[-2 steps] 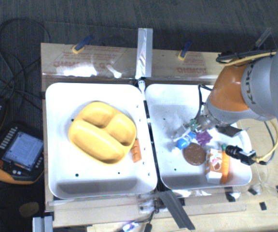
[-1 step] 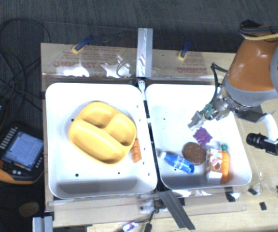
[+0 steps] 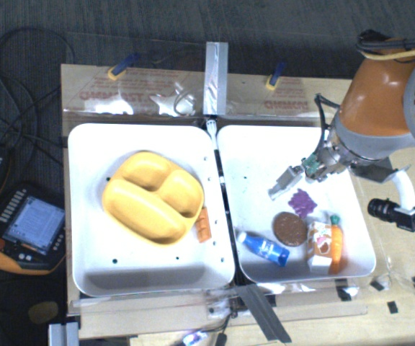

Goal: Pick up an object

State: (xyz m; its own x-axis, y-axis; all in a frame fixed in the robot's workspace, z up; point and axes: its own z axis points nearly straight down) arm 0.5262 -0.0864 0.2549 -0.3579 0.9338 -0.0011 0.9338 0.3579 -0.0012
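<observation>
Where the arm reaches into the right bin (image 3: 243, 157), we see our gripper (image 3: 288, 180) above the purple toy (image 3: 302, 202), empty; whether it is apart or together we cannot tell.

Bench with two white bins

The bench (image 3: 78, 78) carries the left bin (image 3: 85, 265) and the right bin (image 3: 265, 139) side by side, touching along a central divider. Behind them, clear plastic sheeting (image 3: 143, 92) lies across the bench top, pinned by two blue-and-yellow clips (image 3: 123, 66), with a metal bracket (image 3: 216, 78) between.
</observation>
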